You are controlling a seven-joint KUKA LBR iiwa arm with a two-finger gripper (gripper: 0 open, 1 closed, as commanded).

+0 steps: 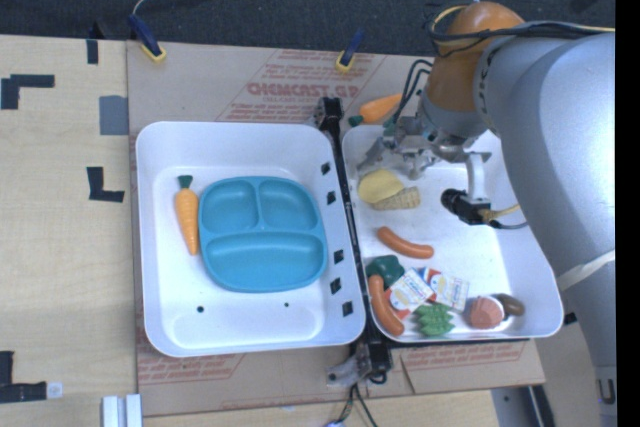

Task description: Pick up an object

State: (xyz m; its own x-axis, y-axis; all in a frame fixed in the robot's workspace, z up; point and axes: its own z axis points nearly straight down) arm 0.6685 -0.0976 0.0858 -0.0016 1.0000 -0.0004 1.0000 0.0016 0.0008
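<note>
The end effector (408,147) hangs low over the far part of the right bin (520,260), just beyond a yellow cone-shaped toy (387,190); whether it is released or clenched I cannot tell, and nothing visibly sits in its grasp. An orange carrot-like piece (378,108) lies at the bin's far left corner, just left of the end effector. Nearer the camera lie a sausage (404,242), then a cluster with a small packet (428,289) and green pieces.

The yellow toy looks the likeliest target. To grasp it well, centre over its thick rounded end, descend straight, and close across its narrow width, keeping clear of the bin's left wall.

The left bin (160,245) holds a blue plate (263,233) and a carrot (186,213) on the tabletop (60,235).
</note>
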